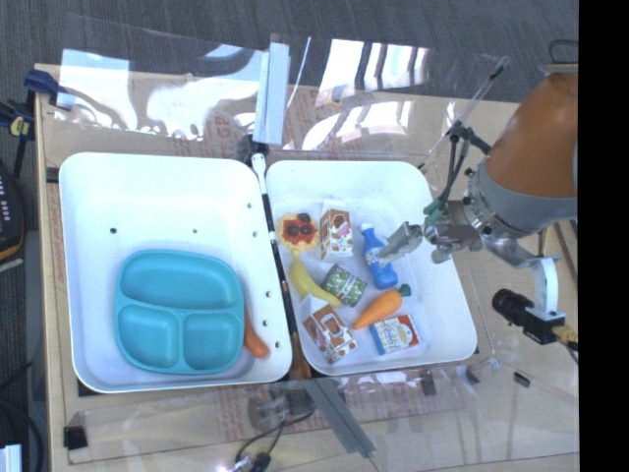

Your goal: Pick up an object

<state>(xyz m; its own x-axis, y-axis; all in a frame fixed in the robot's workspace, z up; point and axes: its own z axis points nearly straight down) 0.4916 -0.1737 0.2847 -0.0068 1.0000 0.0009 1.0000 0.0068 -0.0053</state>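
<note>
Just under the tool [391, 244] stands a small blue bottle [377, 262] in the right bin [393, 177], and the tip hangs at its top, touching or nearly so. Whether the tool is open or closed I cannot tell from this slant; nothing shows clearly gripped in it.

The bottle looks like a light, hollow plastic toy, stiff and smooth, so probably slippery. Its body is the widest and steadiest place to take hold; the narrow neck would likely twist out. It seems to lie tilted, so a squeeze across its short width should hold better than one along its length.

Room around it is tight. An orange carrot [379, 308] lies just below the tool, close against the bottle's lower end, with a small flat packet [396, 335] beyond it. To the tool's left sit a little carton [336, 233] and a green can [344, 285], both near; farther left are a yellow banana [308, 282], a red and orange round toy [299, 230] and another carton [330, 331]. A descending finger could easily nudge the carrot or the can.

The freest floor is above and to the right of the tool, toward the bin's far wall and right rim. The rim between the bins is well to the left; past it the left bin [88, 180] holds a blue divided plate [181, 310] and a small orange piece [255, 343] beside it.
</note>
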